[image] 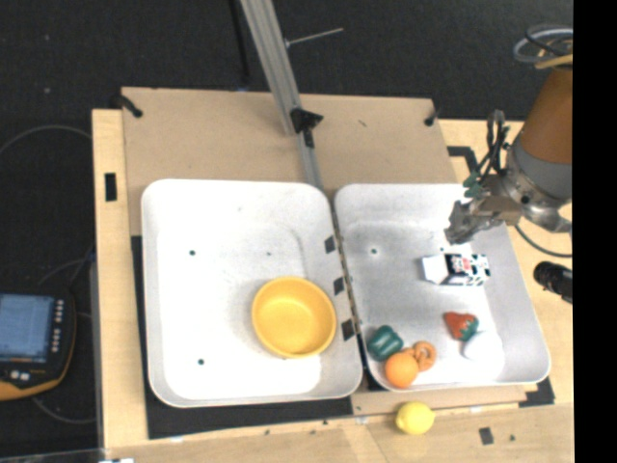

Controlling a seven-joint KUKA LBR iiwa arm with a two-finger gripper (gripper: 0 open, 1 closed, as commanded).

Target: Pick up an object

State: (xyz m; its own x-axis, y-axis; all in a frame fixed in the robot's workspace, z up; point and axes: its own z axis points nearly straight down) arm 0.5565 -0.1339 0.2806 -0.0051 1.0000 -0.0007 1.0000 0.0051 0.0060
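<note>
The gripper [465, 222] hangs over the right bin [386, 220] near its far right edge — whether it is clenched, I cannot tell. The small carton [455, 268] lies just beneath it, apart.

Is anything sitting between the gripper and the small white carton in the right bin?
Nothing visible. The gripper hangs just above and left of the white carton, with bare floor of the right bin beside them. The other items lie nearer the front edge.
</note>
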